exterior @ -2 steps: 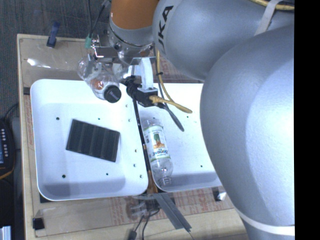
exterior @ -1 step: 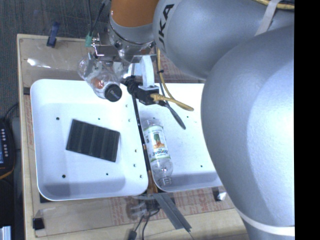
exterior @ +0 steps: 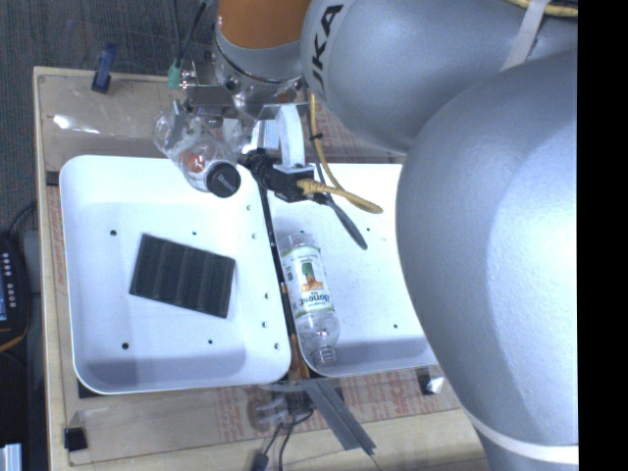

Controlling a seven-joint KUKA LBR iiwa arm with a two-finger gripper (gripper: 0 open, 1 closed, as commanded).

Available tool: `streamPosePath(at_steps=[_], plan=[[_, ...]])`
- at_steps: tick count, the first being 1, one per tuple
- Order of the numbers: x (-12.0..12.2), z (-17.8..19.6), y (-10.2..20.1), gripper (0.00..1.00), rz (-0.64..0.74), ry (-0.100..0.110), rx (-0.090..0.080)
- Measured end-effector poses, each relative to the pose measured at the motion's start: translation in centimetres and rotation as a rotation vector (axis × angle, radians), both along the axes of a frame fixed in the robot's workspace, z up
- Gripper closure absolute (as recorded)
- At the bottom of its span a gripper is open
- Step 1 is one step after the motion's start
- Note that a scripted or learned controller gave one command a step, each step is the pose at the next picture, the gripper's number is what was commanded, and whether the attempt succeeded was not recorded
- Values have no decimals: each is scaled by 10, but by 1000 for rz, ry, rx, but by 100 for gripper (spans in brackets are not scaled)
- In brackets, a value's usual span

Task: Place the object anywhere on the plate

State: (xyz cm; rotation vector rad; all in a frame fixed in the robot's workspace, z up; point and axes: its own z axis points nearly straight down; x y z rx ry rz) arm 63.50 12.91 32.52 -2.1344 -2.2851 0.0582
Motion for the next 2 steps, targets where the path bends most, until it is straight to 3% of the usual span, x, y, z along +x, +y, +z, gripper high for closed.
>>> streamPosePath(at_steps=[1,2], plan=[[1,4,1,100,6,5,-3],[0,0,1,100,-12,-24,12]])
